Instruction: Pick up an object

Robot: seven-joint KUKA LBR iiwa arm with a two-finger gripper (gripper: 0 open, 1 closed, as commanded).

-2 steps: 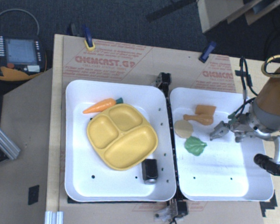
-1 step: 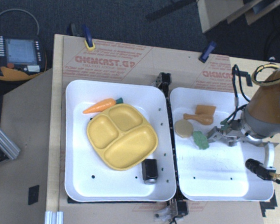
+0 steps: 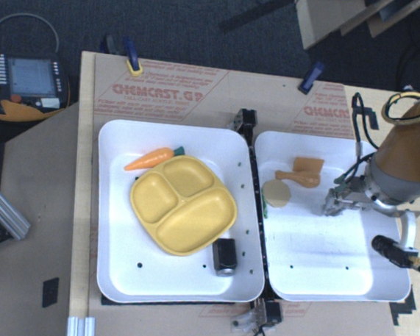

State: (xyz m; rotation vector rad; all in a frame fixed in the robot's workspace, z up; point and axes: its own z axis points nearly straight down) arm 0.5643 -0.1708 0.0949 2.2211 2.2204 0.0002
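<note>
While the jaws' opening cannot be made out, they hover low inside the right bin point(image 3: 331, 286)

Yellow plate point(image 3: 184, 205), orange carrot point(image 3: 148, 159) (green-tipped), black block point(image 3: 224, 255), white bins point(image 3: 109, 213).

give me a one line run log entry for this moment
gripper low in right bin, nothing visibly held | tan scoop and round disc nearby | left bin: yellow plate, carrot, black block

Open floor in right bin point(image 3: 319, 263)
</note>
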